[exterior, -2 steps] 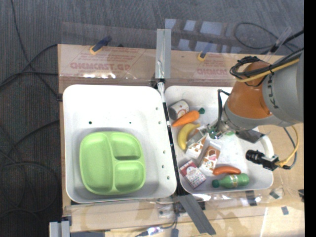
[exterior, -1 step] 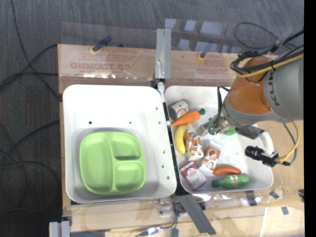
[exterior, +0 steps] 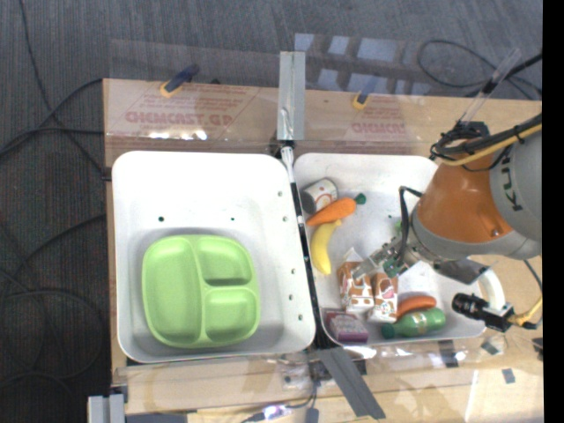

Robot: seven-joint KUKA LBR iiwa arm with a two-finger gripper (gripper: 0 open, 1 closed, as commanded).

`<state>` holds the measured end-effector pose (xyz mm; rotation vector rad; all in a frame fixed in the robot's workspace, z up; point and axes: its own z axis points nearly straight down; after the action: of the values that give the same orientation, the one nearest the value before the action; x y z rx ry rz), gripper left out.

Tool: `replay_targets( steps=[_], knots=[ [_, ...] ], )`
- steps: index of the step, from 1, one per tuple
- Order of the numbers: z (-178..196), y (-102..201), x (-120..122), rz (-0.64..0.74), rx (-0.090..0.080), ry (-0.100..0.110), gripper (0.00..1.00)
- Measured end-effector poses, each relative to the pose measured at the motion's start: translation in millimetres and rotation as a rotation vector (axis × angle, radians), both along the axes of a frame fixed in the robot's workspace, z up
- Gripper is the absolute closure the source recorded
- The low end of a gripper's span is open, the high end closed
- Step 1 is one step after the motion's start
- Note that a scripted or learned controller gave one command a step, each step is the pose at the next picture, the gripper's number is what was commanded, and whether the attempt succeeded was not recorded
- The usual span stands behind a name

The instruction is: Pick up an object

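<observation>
The right bin holds a carrot, a yellow banana, a small cup-like item, a brown-and-white snack packet, a purple block, a red-orange item and a green bottle-like item. My gripper hangs low over the bin's middle, just above the snack packet, under the orange band of the arm. Its tips are hard to make out against the clutter.
The left bin holds a green divided plate. A metal divider post stands between the bins at the back. Cables trail on the floor and by the arm at right.
</observation>
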<state>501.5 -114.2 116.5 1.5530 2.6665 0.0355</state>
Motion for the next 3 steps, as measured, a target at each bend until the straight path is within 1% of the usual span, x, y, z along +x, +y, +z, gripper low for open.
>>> replay_targets(
  steps=[1,2,3],
  knots=[
    [-3,1,0,-0.279,0.027,0.004,1.0],
    [67,55,21,0.242,0.0,0.061,1.0],
    [9,21,-3,0.69,-0.023,0.032,1.0]
  ],
)
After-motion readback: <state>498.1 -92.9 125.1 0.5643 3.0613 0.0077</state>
